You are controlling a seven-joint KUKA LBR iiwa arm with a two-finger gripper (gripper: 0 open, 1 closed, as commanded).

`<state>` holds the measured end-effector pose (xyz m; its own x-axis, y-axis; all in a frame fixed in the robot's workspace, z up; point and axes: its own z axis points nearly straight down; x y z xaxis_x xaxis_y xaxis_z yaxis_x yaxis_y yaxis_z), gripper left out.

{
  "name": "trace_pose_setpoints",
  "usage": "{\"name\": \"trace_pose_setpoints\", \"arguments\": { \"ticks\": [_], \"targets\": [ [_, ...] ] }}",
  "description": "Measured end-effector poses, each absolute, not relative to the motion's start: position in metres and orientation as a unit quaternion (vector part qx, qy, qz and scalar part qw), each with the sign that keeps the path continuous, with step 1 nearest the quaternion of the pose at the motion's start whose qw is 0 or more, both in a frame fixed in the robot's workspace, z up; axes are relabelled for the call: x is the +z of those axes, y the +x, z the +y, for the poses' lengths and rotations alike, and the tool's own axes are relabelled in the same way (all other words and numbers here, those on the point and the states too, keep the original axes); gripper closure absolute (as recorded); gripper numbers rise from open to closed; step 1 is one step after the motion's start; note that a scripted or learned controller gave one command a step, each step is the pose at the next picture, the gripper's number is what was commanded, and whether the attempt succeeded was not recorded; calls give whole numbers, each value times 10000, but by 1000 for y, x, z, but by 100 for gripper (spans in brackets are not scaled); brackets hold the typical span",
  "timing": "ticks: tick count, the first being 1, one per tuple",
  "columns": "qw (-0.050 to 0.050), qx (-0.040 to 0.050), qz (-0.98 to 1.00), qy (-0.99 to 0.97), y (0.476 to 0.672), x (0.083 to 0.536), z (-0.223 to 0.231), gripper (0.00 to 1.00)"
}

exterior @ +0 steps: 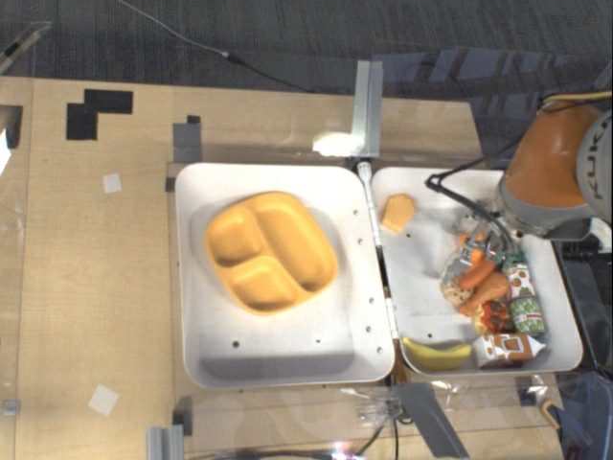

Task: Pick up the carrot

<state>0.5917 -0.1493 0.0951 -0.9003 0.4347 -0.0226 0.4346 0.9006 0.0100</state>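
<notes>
Nearest the camera, along the front wall of the right bin (565, 357), lie a yellow banana (436, 354), smooth and curved, and a small printed carton (508, 349), flat-sided and glossy. Just behind them a green can (527, 316) and a red item crowd against the carrot (476, 276), a short orange taper, smooth-skinned, lying among clear crinkled plastic at the bin's right side. The hand (482, 244) hangs right over that cluster, touching or nearly touching the carrot's upper end; I cannot tell how wide it stands or whether it has hold of anything. The risk I judge greatest is a grip that catches the slippery film or a neighbour instead of the carrot, since everything lies packed together, or a rounded carrot squirting out sideways. A tan, blocky piece like bread (397, 213) sits apart at the bin's far left. In the left bin (201, 353) rests a yellow three-compartment plate (271, 250), matte plastic. The pale wooden bench (86, 286) lies beyond.
</notes>
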Motion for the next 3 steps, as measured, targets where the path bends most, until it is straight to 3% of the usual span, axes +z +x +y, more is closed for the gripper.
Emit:
{"name": "trace_pose_setpoints", "arguments": {
  "ticks": [1,2,3],
  "targets": [
    [126,17,9755,2196,592,104,-148,100],
    [78,23,9434,3316,570,226,-94,100],
    [39,20,9076,4198,583,257,-40,100]
  ]
}}
